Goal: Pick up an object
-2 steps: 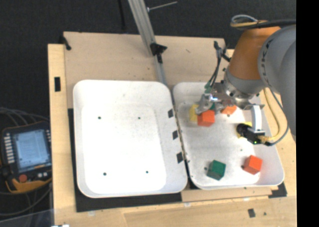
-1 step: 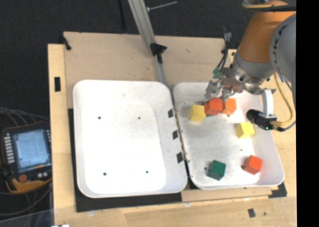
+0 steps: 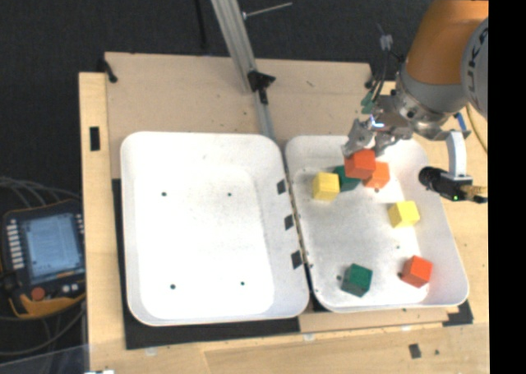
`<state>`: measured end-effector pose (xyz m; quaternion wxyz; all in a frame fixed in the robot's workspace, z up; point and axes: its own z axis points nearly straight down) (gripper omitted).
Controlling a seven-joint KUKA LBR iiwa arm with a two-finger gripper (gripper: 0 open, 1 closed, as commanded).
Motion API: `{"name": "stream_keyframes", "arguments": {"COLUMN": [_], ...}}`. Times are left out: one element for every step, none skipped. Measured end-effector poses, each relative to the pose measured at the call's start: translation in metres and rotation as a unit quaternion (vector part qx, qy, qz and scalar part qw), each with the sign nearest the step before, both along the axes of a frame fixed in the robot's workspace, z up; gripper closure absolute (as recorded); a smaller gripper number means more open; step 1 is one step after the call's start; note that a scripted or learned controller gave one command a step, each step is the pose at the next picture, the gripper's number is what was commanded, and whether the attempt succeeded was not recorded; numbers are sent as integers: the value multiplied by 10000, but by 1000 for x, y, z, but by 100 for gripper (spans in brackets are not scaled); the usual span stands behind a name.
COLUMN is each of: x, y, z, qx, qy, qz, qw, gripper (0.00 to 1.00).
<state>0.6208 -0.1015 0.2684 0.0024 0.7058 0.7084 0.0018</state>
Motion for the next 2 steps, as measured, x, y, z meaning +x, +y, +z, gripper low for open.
{"name": "stream_keyframes", "arguments": {"x": [-19,-28], "y": [51,102], "z": [0,-20], "qx": [8,8], "qy": [31,42], "qz": [11,13], "qw": [10000,10000], "gripper": [100,100]}}
